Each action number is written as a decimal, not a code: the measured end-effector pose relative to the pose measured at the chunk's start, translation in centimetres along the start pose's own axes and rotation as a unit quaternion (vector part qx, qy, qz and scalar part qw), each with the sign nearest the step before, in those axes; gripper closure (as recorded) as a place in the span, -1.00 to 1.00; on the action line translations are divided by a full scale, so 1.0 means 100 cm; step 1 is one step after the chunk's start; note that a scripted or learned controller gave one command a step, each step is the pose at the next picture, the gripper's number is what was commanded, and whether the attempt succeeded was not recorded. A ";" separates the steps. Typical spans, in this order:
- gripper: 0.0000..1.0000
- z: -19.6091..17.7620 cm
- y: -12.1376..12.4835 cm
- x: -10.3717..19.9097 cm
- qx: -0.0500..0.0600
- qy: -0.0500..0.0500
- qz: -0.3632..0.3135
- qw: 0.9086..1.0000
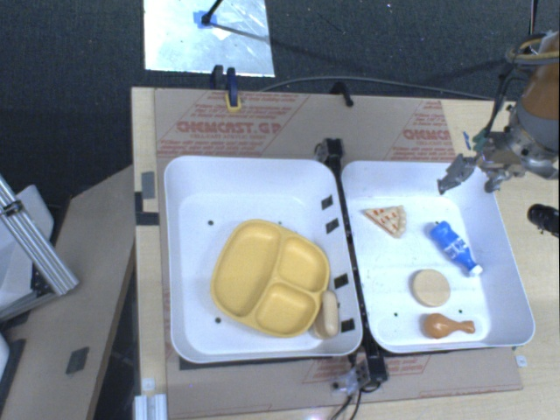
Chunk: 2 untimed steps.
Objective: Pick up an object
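The right bin (pixel 385 326) holds a pizza slice (pixel 388 220), a blue bottle (pixel 453 247), a round tan cookie (pixel 430 288) and a brown drumstick (pixel 448 326). My gripper (pixel 474 177) hangs open above the bin's far right corner, fingers spread with nothing between them. It is up and to the right of the pizza slice, above the blue bottle.
The left bin (pixel 192 208) holds a yellow divided tray (pixel 269 278) with a beige bread roll (pixel 328 313) at its right edge. A black divider with clips (pixel 343 234) runs between the bins. The arm's wrist (pixel 535 103) enters at the upper right.
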<state>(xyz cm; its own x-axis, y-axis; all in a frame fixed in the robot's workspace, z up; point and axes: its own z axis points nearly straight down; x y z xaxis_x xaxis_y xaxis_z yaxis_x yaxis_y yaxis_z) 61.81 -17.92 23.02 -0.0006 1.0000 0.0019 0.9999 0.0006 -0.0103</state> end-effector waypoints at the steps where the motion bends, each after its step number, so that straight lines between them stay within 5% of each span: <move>1: -1.00 -0.008 0.002 0.001 -0.006 -0.001 -0.001 1.000; 2: -1.00 0.055 0.001 -0.001 -0.004 -0.001 -0.001 1.000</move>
<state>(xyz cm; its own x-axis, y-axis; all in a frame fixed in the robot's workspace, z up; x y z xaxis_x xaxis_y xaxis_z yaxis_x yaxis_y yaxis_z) 61.87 -18.01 17.57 -0.0021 1.0000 0.0002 1.0000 0.0021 -0.0023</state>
